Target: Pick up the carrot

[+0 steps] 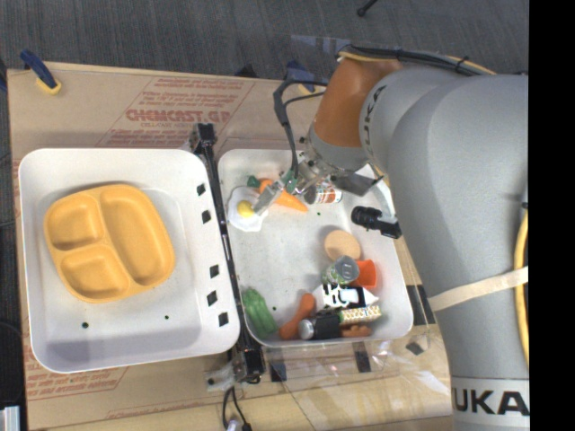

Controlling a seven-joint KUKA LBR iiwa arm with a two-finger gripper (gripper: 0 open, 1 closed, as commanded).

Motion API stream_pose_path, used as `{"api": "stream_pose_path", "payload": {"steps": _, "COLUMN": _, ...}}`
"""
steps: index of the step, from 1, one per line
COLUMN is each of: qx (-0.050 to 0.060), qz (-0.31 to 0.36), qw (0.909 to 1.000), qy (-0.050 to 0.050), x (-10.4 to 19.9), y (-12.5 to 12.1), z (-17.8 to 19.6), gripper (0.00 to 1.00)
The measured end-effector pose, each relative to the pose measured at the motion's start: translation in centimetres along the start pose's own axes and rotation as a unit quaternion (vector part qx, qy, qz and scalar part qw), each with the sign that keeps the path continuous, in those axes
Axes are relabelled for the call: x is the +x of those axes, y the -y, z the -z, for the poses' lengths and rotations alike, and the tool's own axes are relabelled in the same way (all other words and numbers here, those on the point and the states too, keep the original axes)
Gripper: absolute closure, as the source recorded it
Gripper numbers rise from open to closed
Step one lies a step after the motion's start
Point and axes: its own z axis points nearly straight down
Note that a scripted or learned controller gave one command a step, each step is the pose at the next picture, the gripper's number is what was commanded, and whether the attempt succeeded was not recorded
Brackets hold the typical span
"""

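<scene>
- The hand [289, 187] is being held low over the upper part of the right bin [382, 206], reaching in from the grey arm [449, 151] with its orange band [346, 106].
- Whether the hand is wide or narrow cannot be told, since the view is too blurred there.
- The carrot [286, 197] is lying in the upper part of the right bin, just beside the hand and partly covered by it; whether it is being gripped cannot be told.
- A fried egg [244, 212] is lying just left of the carrot, close to the bin's left wall.
- A tan round piece [341, 244] is resting near the middle of the right bin.
- A green vegetable [257, 309], a sausage [297, 316] and a heap of small toys [349, 305] are gathered along the bin's lower edge.
- A yellow divided tray [108, 241] is lying in the left bin [54, 339].
- Both bins are being carried by the cardboard-covered desk [162, 106].
</scene>
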Motion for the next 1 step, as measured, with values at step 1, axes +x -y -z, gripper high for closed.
{"api": "stream_pose_path", "payload": {"steps": 1, "qx": 0.0, "qz": 0.004, "qw": 1.0, "qy": 0.0, "x": 0.12, "y": -0.2, "z": 1.09, "gripper": 1.0}}
